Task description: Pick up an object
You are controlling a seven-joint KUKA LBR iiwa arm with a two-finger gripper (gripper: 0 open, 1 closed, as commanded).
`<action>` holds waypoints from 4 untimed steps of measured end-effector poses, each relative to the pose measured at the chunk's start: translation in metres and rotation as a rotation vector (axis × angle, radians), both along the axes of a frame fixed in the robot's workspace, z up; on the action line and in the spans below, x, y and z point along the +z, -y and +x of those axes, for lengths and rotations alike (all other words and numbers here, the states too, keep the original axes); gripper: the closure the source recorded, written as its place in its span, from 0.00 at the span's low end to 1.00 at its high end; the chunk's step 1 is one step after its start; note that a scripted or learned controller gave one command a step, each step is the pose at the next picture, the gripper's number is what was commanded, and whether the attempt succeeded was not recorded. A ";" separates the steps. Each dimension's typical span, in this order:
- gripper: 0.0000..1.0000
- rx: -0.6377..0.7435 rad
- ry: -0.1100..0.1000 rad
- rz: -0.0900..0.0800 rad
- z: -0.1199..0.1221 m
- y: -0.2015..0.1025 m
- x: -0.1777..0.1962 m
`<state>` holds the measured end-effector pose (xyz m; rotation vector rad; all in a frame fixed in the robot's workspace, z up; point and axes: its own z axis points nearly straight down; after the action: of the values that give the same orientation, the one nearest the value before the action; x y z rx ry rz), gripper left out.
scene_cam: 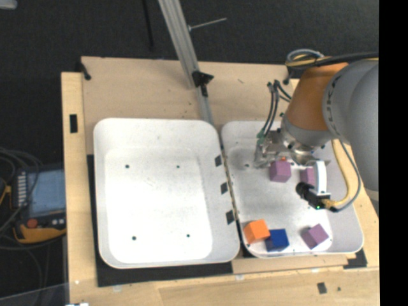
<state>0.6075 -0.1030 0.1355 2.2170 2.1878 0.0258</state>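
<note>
My gripper [273, 157] hangs over the upper middle of the right bin [338, 234], below the orange-banded wrist. A purple block [279, 171] sits directly at the gripper's lower edge, touching or overlapped by it; whether it is gripped cannot be made out. A second purple piece [307, 174] shows just to its right, partly hidden by the gripper's body and cables. Along the near edge of the right bin lie an orange block [256, 230], a blue block [277, 240] and another purple block [314, 236].
The left bin [159, 190] lies beside the right one, their rims meeting in the middle. A slanted metal post [185, 43] rises behind the bins. Cables loop off the wrist toward the right bin's right edge.
</note>
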 end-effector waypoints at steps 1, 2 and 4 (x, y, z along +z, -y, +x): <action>1.00 0.015 -0.023 0.006 -0.001 0.000 0.065; 1.00 0.016 -0.023 0.006 0.001 0.001 0.118; 1.00 0.020 -0.030 0.008 -0.044 -0.081 0.125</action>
<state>0.5640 -0.0225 0.2608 2.2145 2.2292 0.0020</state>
